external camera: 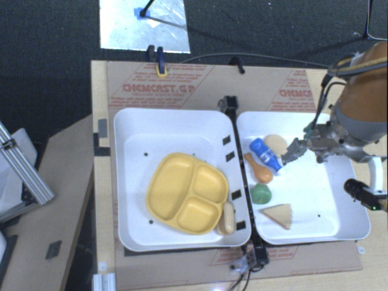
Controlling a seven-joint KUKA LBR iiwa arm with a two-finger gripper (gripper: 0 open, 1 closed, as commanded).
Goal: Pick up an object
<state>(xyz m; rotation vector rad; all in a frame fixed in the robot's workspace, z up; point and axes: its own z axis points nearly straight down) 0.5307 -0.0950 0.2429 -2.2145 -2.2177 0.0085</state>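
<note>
Objects for you sit in the right bin [339, 180]: a blue bottle [265, 153], a beige round piece [276, 143] behind it, an orange pear-shaped toy [259, 168], a green ball [260, 193] and a tan wedge [278, 214]. Your hand [293, 151] hovers just right of the blue bottle; you cannot tell its grip. The left bin [133, 162] holds a yellow divided tray [187, 193] with a tan roll [227, 218] touching it.

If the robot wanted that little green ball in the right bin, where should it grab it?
Across its round middle, coming straight down. The green ball sits apart from the orange piece and tan wedge, so fingers likely fit either side.
</note>
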